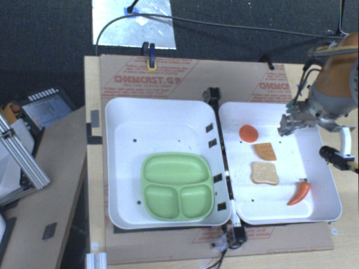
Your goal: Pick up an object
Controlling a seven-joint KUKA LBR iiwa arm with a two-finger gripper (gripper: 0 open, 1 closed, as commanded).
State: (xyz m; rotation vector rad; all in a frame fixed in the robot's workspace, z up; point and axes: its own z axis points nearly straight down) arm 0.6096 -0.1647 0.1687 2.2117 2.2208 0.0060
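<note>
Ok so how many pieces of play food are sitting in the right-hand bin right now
4, all in the right bin: an orange round piece at the back, a tan cracker just in front of it, a slice of bread nearer still, and a red-orange pepper front right. None looks hidden.

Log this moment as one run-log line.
gripper: over right bin, nothing seen held | right bin: tomato slice, cracker, toast, chili | left bin: green tray

A robotics lab: 2 white bins (168,108) on a cardboard-covered bench (168,74), cables (224,24).
</note>
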